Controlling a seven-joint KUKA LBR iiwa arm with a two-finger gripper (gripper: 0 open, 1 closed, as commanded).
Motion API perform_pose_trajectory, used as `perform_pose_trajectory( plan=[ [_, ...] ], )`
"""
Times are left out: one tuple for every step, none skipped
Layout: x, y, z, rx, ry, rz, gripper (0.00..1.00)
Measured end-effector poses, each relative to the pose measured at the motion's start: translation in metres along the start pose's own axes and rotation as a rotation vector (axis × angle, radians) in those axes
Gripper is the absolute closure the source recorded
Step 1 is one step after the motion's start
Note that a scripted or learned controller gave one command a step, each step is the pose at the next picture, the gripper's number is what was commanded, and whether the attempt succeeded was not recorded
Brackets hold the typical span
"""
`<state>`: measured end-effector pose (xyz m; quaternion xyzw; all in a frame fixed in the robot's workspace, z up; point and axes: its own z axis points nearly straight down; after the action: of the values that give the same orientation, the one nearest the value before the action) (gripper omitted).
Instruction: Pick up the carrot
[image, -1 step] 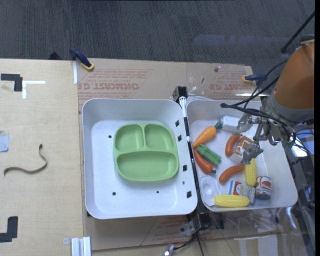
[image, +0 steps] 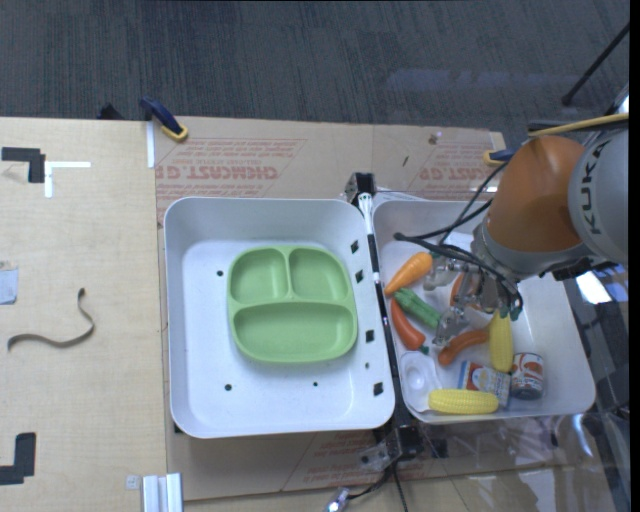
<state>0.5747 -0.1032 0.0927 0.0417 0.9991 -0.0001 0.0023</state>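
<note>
The pincer (image: 468, 310) hung low over the right bin (image: 560, 385), below the arm's orange band (image: 530, 195), amid a tangle of cables and metal parts; whether it stood wide or narrow I cannot tell, and nothing could be seen gripped in it. Just to its left lay the carrot (image: 410, 271), orange and tapered, slanting up toward the bin's back corner near the wall shared with the other bin, apart from the pincer. Below the carrot a green vegetable (image: 418, 308) lay on a slant, and beside that, closer to the dividing wall, an orange-red sausage-like piece (image: 405, 326). Another orange-red piece (image: 462, 346) lay right under the pincer, and a yellow banana-like item (image: 501, 340) stood nearly upright just to the right of it. Toward the front of the bin sat an ear of yellow corn (image: 463, 402), lying crosswise, with a small can (image: 527, 376) and a printed packet (image: 483, 380) close behind it. The left bin (image: 190, 380) held a green divided plate (image: 293, 304), with two small compartments at the back and one long one at the front. Both bins rested on a sheet of printed cardboard (image: 230, 160) on the table (image: 70, 230), where a dark curled cord (image: 55, 335) lay well off to the left. A blue and yellow clamp (image: 163, 117) gripped the cardboard's back edge.
</note>
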Motion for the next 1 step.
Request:
perform_pose_trajectory(
  plan=[
    [-0.0473,-0.0030,-0.0009,0.001,-0.002,0.253,0.00]
  ],
)
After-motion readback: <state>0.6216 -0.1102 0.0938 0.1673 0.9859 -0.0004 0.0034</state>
